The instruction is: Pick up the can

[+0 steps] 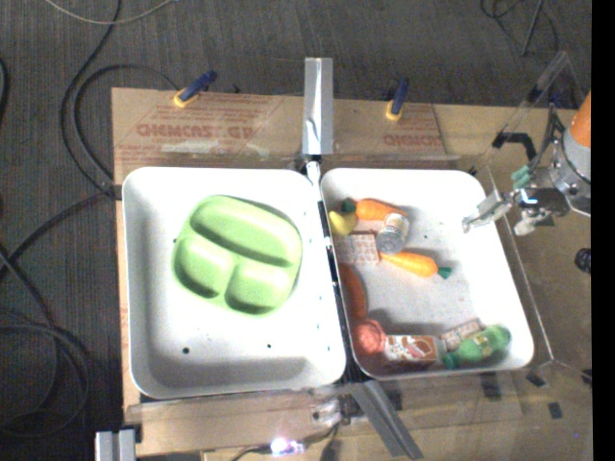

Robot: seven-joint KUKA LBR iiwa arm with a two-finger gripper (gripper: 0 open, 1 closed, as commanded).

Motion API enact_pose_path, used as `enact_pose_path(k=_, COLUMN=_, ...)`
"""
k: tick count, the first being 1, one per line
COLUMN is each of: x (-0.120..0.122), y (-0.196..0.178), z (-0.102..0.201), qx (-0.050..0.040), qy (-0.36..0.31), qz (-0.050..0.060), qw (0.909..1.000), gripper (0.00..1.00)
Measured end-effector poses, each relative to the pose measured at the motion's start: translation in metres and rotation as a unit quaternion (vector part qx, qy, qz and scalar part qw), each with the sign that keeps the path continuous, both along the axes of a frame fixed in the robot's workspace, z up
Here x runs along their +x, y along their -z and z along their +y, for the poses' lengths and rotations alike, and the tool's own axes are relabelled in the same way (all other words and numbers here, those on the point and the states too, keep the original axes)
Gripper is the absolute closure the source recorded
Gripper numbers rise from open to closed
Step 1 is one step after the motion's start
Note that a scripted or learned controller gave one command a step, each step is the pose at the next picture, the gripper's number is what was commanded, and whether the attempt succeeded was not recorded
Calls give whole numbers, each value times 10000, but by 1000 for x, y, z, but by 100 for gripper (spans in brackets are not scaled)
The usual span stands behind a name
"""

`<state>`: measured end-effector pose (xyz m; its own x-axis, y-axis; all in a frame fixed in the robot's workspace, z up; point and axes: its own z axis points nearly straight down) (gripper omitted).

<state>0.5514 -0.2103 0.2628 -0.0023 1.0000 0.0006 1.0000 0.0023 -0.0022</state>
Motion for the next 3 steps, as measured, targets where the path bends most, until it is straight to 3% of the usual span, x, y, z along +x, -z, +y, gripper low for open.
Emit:
enact_pose_path(k=1, x=19, y=165, z=-2, qx=65, qy=322, qz=9, qw=9995, gripper=0)
enact_pose_path(k=2, x=2, y=172, z=29, qx=-51, qy=261, qz=-74, qw=9996, gripper=0)
enact_pose_path(k=3, x=104, y=164, z=71, qx=-29, qy=1419, qz=5, qw=9899, gripper=0)
